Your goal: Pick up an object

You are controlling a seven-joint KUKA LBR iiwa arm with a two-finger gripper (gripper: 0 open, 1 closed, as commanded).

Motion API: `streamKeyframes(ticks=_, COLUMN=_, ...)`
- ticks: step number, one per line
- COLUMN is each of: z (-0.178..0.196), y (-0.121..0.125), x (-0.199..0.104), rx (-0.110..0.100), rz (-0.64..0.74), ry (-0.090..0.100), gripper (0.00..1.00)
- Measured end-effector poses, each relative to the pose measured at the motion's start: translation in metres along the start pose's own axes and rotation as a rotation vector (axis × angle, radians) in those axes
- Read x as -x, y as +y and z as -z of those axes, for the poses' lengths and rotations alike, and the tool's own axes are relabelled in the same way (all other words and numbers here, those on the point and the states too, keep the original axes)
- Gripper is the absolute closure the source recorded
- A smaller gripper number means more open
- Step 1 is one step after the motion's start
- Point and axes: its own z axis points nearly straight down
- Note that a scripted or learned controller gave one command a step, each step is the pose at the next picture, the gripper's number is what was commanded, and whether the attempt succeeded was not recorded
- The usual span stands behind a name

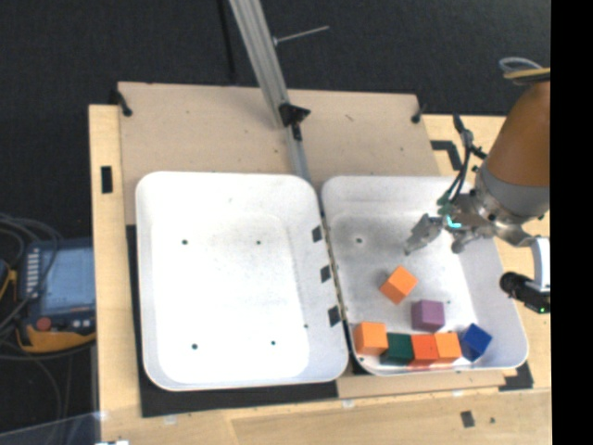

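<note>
The right bin holds several small blocks. An orange cube lies tilted near the bin's middle, and a purple cube sits just below and right of it. Along the near rim stand an orange block, a green block, two more orange blocks and a blue block. My gripper hangs over the upper right part of this bin, above and right of the tilted orange cube. Its fingers are spread apart with nothing between them.
The left bin lies beside the right one, with a row of black clips on the divide. A slanted metal rail runs from the top to the bins' junction. A pendant with cables sits at the far left.
</note>
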Motion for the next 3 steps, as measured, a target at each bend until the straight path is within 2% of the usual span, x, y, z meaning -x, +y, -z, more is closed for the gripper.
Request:
streamKeyframes(ticks=1, z=0.002, y=0.001, x=0.0, rx=0.005, rz=-0.001, ry=-0.001, gripper=0.0)
streamKeyframes(ticks=2, z=-0.045, y=-0.008, x=0.004, rx=0.0, rz=-0.003, ry=-0.003, gripper=0.0)
streamKeyframes(ticks=3, z=-0.099, y=-0.008, x=-0.006, rx=0.002, rz=-0.008, ry=-0.001, gripper=0.0)
